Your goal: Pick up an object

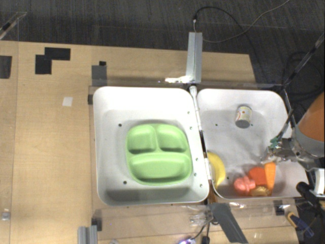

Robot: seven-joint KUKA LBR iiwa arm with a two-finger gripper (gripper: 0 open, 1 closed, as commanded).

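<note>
The end effector (277,149) stands at the right bin's (223,103) right edge; its state cannot be determined. Near that bin's front edge lie an orange piece (265,176), a pink item (244,185) and a banana (218,168). A small can (244,116) sits toward its rear. A green divided tray (158,153) occupies the left bin (109,136).

Single fixed camera, high above bench (45,151), angled down on both bins (109,187), probably tilted slightly; arm (312,126) enters right.

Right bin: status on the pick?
Gripper low over right bin, near edge. Orange block and carrot just below, not held. Banana, pink toy crowd close.
</note>
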